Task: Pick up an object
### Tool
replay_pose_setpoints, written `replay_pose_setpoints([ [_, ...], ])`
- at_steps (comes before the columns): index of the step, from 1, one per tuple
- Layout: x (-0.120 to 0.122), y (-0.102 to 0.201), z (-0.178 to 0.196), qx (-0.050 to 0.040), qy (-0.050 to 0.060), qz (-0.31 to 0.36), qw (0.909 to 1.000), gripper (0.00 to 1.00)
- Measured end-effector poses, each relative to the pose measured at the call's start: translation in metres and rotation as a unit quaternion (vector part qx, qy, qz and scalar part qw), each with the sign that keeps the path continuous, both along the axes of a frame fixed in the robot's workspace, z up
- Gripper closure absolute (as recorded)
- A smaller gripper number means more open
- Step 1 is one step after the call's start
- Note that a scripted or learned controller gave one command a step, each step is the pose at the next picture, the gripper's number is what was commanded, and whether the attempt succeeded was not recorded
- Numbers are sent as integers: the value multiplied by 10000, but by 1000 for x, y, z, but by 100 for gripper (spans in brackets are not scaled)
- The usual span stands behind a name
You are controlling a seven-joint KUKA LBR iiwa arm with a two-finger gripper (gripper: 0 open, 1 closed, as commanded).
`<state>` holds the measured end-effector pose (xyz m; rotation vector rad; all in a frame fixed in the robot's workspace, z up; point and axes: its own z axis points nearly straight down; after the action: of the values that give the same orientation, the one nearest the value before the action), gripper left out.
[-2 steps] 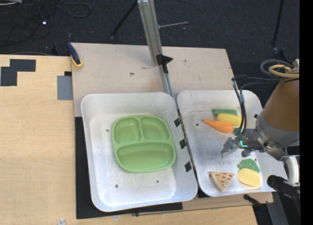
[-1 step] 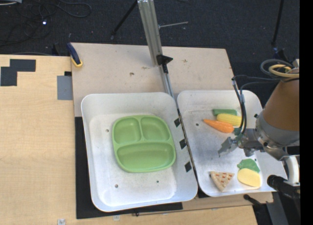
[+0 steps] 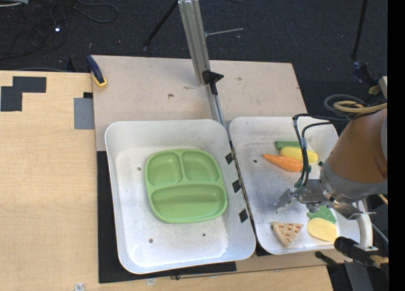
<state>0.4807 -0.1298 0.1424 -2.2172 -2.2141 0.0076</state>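
Note:
My gripper (image 3: 297,200) hangs open over the middle of the right bin (image 3: 253,138), with nothing between its fingers. An orange carrot (image 3: 283,162) and a yellow corn cob (image 3: 297,154) lie just behind it, near the bin's far side. In front of it, at the near edge, lies a pizza slice toy (image 3: 286,232). Beside that is a yellow fruit (image 3: 322,229) with a green piece (image 3: 324,214) partly hidden under the arm. A green divided plate (image 3: 186,185) rests in the left bin (image 3: 126,150).
The grey arm with its orange band (image 3: 357,154) covers the right bin's right side. A metal post (image 3: 197,37) rises behind the bins, where they meet. A light wooden surface (image 3: 44,169) lies to the left of the bins.

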Motion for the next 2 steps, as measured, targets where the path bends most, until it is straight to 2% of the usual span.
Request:
replay_pose_setpoints([
  [1, 1, 0, -50, -3, -40, 1, 10000, 0],
  [2, 1, -1, -38, 0, -52, -23, 10000, 100],
])
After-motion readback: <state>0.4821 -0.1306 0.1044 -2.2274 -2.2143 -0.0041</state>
